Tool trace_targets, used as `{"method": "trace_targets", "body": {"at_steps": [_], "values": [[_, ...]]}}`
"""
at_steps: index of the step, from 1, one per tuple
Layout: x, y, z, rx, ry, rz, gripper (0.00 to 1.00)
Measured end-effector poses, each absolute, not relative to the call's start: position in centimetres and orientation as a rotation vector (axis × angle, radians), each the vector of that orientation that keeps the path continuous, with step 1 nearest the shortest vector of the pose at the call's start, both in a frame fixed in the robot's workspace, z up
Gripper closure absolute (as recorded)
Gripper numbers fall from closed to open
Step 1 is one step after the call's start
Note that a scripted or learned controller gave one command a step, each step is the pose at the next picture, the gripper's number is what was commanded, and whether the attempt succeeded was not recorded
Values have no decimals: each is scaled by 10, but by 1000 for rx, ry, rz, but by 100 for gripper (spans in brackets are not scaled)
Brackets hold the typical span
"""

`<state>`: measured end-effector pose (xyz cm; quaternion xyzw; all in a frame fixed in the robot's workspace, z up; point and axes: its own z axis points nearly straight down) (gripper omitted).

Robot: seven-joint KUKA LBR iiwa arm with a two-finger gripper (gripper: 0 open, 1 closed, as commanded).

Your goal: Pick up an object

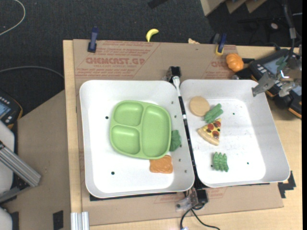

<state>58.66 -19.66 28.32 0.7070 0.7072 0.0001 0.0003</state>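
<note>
The right bin [259,143] holds a round tan cookie [198,105], a green leafy piece [213,112], a pizza slice [211,132] and a small green bunch [220,161]. In the left bin [93,143] lies a green divided plate [141,128], with an orange food piece [161,165] at its near edge and a dark green piece [175,139] at its right side. My gripper [266,84] hangs at the far right corner of the right bin, apart from every object. It is small and partly mixed with clutter there.
An orange fruit [234,62] and a yellow banana [152,33] lie on the board behind the bins. Blue clamps [92,40] [220,43] grip the board's far edge. A black cable [181,104] runs between the bins.
</note>
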Motion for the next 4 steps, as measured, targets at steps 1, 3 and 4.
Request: {"method": "trace_targets", "body": {"at_steps": [1, 3, 4], "values": [[535, -168, 343, 2217, 2221, 5, 0], [480, -135, 318, 2213, 2222, 5, 0], [480, -108, 394, 2211, 2221, 9, 0]]}}
